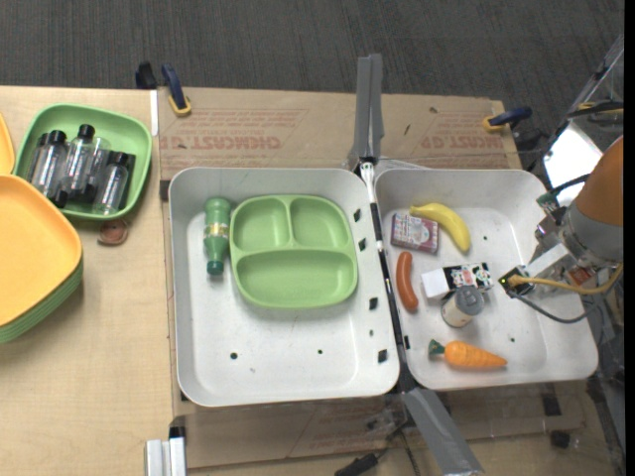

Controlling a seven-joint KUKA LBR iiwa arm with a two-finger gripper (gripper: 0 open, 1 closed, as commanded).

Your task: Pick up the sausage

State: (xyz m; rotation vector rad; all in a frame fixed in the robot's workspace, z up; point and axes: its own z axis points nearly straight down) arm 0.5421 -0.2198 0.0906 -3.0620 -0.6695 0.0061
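Observation:
The sausage [406,281] is a short red-orange link. It lies lengthwise near the left wall of the right bin [526,216]. My gripper [459,308] hangs low over the middle of that bin, a short way right of the sausage and apart from it. Nothing shows in the gripper. The grey arm with its orange band [607,198] comes in from the right edge.
In the right bin, a banana [444,224] and a purple packet [414,232] lie behind the sausage, and a carrot [468,357] lies near the front. The left bin [288,365] holds a green divided plate [294,250] and a green bottle [216,234]. A green tray of bottles [84,162] and yellow plates [35,256] sit at far left.

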